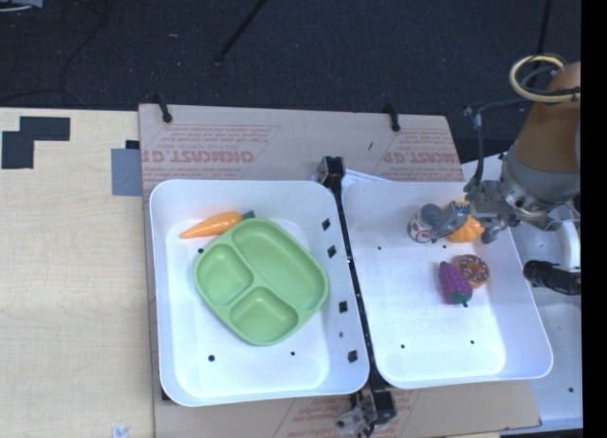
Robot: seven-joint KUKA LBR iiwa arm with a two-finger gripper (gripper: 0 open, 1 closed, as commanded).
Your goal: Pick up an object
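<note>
Nearest the camera, low in the right bin [493, 355], lie a purple toy [454, 282] and a small round patterned piece [471, 269], touching. Above them, right of centre, the gripper [446, 223] sits over an orange toy [465, 230]; whether it is clenched or released I cannot tell. That toy looks light, smooth plastic, likely slippery; I'd take it across its middle.

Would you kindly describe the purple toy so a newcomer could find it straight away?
Look in the right bin, towards its far right side. The purple toy lies there beside a round brownish toy; it is the one purple thing, with a green tip.
</note>
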